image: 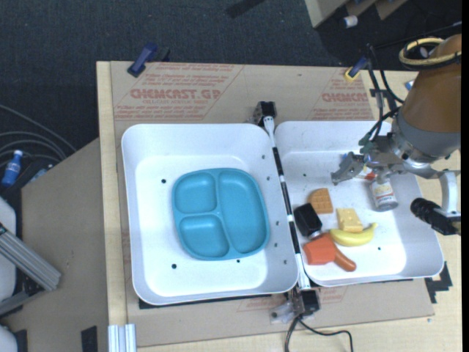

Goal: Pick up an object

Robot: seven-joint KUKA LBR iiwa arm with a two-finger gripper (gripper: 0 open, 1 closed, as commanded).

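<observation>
My gripper [364,171] hangs over the back of the right bin [418,259], open, with nothing between its fingers. A small bottle [382,195] with a red cap lies just below and right of it. Further forward lie a tan cracker [320,199], a black block [307,218], a yellow cheese piece [349,218], a banana [354,236] and an orange-red toy [327,252], packed close together at the bin's front left.
The left bin [146,167] holds a blue divided plate [218,213]. The arm's grey and orange body [434,101] covers the right bin's back right corner. A black part [434,215] juts in at the right rim.
</observation>
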